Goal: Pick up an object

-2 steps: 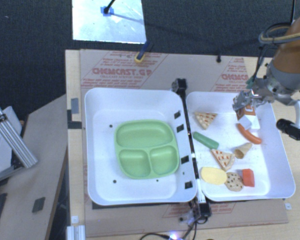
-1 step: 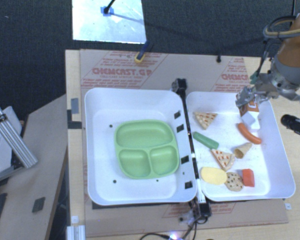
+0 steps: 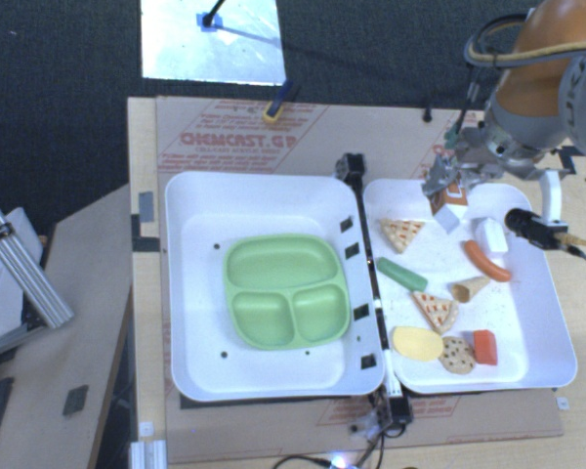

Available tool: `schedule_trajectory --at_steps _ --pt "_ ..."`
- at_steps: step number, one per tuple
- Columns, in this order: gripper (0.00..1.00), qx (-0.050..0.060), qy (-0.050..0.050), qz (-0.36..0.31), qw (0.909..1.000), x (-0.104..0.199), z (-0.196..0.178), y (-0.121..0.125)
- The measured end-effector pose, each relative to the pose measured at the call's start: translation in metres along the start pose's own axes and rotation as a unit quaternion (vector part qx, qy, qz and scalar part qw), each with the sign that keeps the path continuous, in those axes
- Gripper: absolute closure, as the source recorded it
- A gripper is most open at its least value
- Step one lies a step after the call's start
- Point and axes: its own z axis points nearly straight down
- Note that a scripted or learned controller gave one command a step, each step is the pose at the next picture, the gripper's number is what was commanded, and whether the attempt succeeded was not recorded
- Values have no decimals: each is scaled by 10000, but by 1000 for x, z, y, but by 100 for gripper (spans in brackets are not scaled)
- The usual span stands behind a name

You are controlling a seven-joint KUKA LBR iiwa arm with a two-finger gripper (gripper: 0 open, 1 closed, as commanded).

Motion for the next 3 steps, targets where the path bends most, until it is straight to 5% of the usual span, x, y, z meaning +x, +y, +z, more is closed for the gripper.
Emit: schedule_trajectory --at_steps 1,3 --pt "100 15 -4 12 10000 33 15 6" --pt "100 8 -8 31 10000 23 -3 4"
